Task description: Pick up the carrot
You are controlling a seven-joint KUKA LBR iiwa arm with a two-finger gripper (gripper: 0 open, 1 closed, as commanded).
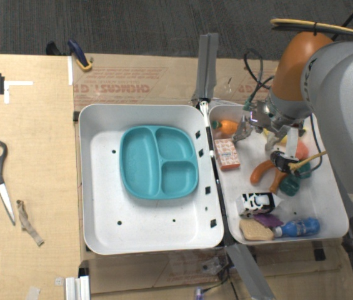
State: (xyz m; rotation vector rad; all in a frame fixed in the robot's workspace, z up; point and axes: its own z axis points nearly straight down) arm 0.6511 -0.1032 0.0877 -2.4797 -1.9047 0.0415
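Carrot [262,170] lies in right bin [326,186], mid-floor, orange, slanted, tip toward left wall. Near edge crowded: blue bottle [301,227], tan piece [257,231], purple item [267,219], black-and-white object [257,200]. Teal-topped piece [288,185] just beside carrot. Small box [227,154] against divider. Gripper [275,136] above far half; fingers' state cannot be told. Left bin [95,186] holds teal divided plate [159,162], open floor around it.

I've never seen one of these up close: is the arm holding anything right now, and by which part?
It cannot be told. The grey arm's gripper hangs low over the right white bin, close beside the orange carrot, but the wrist hides whether anything is grasped.
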